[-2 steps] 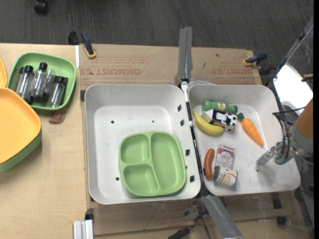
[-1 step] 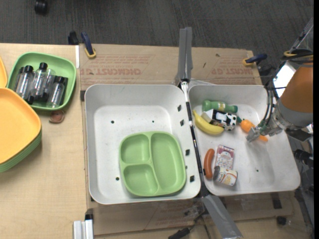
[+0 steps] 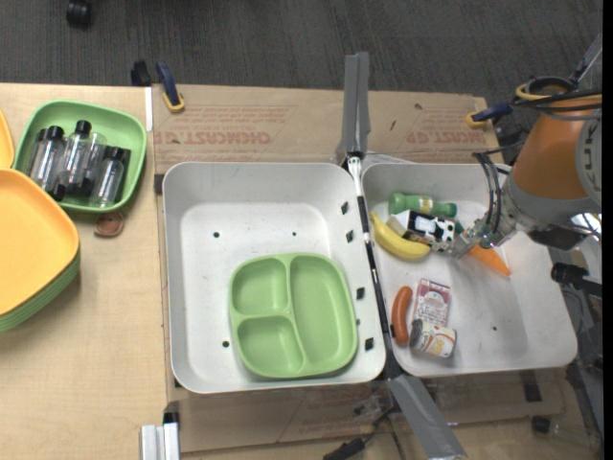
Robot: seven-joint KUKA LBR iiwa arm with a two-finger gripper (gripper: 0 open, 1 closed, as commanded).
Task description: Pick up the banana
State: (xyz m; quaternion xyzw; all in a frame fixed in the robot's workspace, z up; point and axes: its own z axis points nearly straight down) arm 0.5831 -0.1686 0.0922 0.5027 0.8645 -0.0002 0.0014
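In the right white plastic bin [image 3: 536, 338], the curved yellow banana [image 3: 397, 241] is hemmed in: the bin's left wall runs just beside it, a green bottle [image 3: 420, 203] lies close behind, and a black-and-white toy [image 3: 430, 226] touches its right end. The grey gripper [image 3: 466, 245] and an orange carrot-shaped piece [image 3: 492, 258] crowd that side too. Open floor lies in front of the banana, before the red sausage [image 3: 401, 308] and small carton [image 3: 432, 307].

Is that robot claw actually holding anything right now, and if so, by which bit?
It cannot be told. The gripper sits low in the right bin, just right of the banana, beside a carrot. Nothing visibly sits between its fingers.
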